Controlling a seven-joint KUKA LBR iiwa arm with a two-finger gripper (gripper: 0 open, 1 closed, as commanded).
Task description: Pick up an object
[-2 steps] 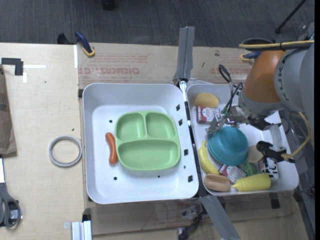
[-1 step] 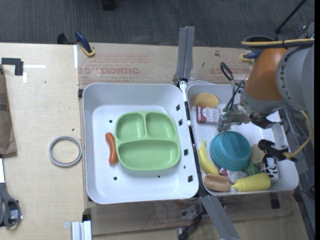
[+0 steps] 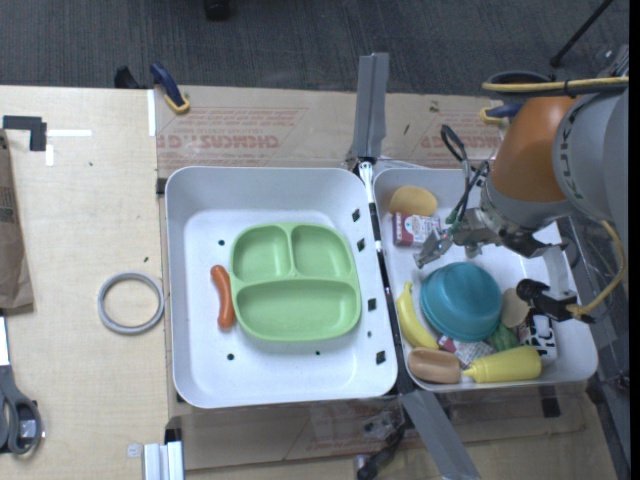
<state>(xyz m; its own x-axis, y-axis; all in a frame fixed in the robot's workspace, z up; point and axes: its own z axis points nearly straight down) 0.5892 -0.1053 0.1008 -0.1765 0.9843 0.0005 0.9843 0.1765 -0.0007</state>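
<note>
The tool [image 3: 437, 245] hangs in the right bin [image 3: 575, 368], just above the blue bowl [image 3: 461, 302], nothing visible between its fingers; whether they are open cannot be told. A banana [image 3: 411, 320] lies beside the bowl. The left bin [image 3: 185, 298] holds a green tray [image 3: 294, 281] and a carrot [image 3: 223, 296].

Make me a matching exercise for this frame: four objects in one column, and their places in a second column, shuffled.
Objects:
1. green divided plate
2. orange carrot
3. blue bowl
4. roll of tape

Places:
A. on the bench, outside the bins
B. right bin, beside the banana
C. middle of the left bin
D. left bin, at the plate's left edge

Pairs: 1-C, 2-D, 3-B, 4-A
</note>
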